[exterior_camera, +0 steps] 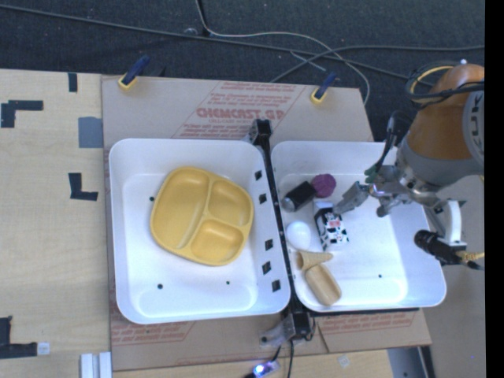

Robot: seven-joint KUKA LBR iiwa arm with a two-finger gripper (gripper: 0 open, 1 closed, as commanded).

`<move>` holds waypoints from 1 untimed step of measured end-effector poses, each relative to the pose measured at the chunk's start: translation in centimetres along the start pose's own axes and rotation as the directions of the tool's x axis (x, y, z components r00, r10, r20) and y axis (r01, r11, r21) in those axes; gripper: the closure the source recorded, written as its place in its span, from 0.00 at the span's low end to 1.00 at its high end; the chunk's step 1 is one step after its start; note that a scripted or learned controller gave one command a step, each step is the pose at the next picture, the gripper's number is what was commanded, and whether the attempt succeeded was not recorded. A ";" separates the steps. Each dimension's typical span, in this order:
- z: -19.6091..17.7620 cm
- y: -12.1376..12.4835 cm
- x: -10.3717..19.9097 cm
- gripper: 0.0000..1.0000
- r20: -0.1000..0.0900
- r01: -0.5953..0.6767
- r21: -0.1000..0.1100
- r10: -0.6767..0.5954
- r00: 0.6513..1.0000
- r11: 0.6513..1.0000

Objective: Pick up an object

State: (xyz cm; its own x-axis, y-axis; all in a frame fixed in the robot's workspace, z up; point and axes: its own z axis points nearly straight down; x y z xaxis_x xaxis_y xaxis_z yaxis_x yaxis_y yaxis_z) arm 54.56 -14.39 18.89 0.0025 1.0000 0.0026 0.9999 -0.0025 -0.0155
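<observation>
Yellow divided plate (pixel 202 215) mid-frame in left bin (pixel 126 235). Right bin (pixel 409 290) holds, near its left side: black cylinder (pixel 299 196), purple ball (pixel 324 184), white egg (pixel 299 234), black-and-white box (pixel 331 228), tan scoop (pixel 318 276) at bottom. Gripper (pixel 351 200) right of center, just beside box, nothing visibly between fingers; can't tell if open or closed.

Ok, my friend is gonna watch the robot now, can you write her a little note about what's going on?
Gripper: over the right bin, reaching toward the small things; nothing seen between its fingers, and whether they are open or shut is unclear.
Right bin, left side: black cylinder, purple ball, white ball, black-and-white cow-patterned toy, tan scoop.
Left bin: yellow divided plate.
Done: nothing picked up yet.
Left: grasp one object and lift it.
</observation>
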 end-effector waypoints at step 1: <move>-0.7 0.3 0.0 0.00 0.002 0.004 -0.013 -0.004 1.000 1.000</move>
State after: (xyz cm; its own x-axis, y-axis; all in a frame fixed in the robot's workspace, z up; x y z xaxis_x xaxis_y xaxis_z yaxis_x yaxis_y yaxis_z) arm 54.89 -14.35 19.63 -0.0014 1.0000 0.0006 1.0000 0.0014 -0.0021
